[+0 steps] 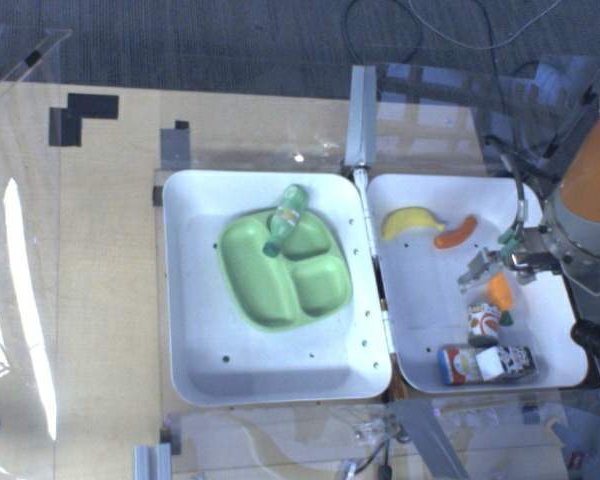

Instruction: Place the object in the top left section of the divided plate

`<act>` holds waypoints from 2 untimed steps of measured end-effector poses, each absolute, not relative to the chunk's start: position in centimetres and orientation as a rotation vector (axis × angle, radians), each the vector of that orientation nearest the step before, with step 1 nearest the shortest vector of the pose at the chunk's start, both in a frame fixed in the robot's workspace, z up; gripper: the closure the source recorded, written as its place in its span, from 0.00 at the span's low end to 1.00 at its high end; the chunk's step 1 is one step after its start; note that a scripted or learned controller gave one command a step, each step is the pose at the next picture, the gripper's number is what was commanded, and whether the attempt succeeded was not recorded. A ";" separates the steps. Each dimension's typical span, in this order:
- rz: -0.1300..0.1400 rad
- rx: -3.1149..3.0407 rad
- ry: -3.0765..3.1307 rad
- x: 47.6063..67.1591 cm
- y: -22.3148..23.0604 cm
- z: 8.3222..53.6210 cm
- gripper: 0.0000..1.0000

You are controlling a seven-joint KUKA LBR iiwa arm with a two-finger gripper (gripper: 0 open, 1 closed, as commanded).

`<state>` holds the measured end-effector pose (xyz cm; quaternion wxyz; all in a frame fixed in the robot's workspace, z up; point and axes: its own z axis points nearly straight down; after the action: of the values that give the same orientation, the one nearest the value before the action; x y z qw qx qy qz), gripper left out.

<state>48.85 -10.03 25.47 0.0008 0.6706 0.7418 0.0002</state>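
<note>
A green divided plate [265, 298] lies in the left bin [200, 358]. A small green bottle [286, 219] lies tilted across the plate's upper part, with its cap end near the ridge between sections and its base at the plate's top rim. My gripper [488, 258] hangs over the right bin [420, 348], far to the right of the plate. It is open and nothing is between its fingers. An orange carrot-like piece [499, 293] sits just below it.
The right bin also holds a yellow banana [410, 222], an orange sausage shape [456, 233], a small can [483, 320] and a lying packet [485, 364]. A metal divider [361, 128] stands between the bins at the back.
</note>
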 end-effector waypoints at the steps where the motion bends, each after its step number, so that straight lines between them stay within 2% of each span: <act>1: 0.002 1.995 2.425 48.9 -1.3 23.6 0.00; 2: 0.003 1.993 2.425 49.1 -1.3 24.5 1.00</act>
<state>49.12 -1.34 24.46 0.0013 0.6348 0.7727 0.0010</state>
